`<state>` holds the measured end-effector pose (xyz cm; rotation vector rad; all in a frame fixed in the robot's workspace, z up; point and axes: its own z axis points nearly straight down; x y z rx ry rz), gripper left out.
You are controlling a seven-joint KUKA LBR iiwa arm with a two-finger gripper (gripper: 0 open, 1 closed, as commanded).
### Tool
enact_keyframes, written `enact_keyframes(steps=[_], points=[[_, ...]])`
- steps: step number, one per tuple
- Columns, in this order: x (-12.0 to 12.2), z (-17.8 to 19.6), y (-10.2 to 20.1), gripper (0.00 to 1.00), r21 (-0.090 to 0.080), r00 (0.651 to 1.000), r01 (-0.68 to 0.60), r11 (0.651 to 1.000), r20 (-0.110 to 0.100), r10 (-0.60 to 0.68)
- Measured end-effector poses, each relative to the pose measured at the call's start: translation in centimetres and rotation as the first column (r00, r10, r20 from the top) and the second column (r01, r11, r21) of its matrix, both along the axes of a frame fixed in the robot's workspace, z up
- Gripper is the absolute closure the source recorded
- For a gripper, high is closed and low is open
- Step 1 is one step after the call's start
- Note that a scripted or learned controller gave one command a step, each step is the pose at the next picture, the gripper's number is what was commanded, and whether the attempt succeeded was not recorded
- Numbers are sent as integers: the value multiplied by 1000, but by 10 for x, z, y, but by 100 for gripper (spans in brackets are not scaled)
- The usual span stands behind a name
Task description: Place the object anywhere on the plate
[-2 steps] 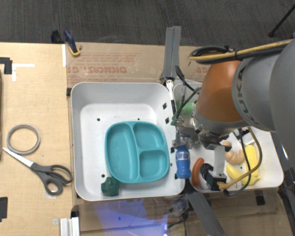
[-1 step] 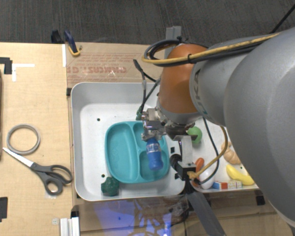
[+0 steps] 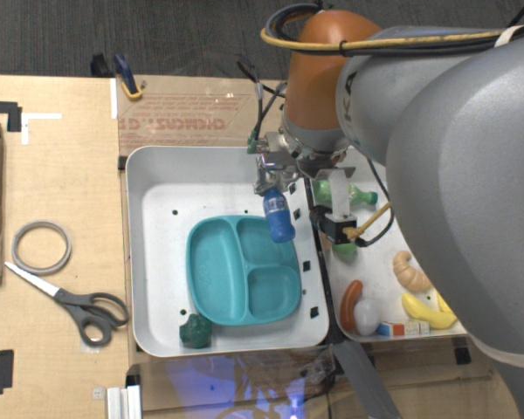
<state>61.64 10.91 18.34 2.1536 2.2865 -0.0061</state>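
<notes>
A teal plate (image 3: 227, 278) with three compartments lies in the left bin (image 3: 153, 234). My gripper (image 3: 275, 190) hangs over the plate's upper right corner, shut on a small blue bottle (image 3: 279, 219). The bottle hangs down from the fingers, its lower end over the plate's right rim. The arm's orange band and grey body cover the upper right of the view.
A dark green toy (image 3: 195, 331) sits at the left bin's near edge, by the plate's corner. The right bin (image 3: 375, 321) holds a green bottle (image 3: 349, 197), a red item (image 3: 351, 297), a croissant (image 3: 410, 271) and a banana (image 3: 428, 311). Scissors (image 3: 74, 304) and a tape ring (image 3: 41, 245) lie on the bench at left.
</notes>
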Motion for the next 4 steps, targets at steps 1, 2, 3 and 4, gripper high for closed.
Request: enact_keyframes(steps=[1, 2, 3, 4], points=[[0, 0, 1, 0, 0, 1000, -1, 1000, 0, 1], [0, 9, -1, 100, -3, 1000, -2, 1000, -1, 2], [-34, 65, -79, 100, 1, 998, -66, 998, 0, 66], [-80, 14, 3, 100, 2, 986, -165, 986, -1, 165]])
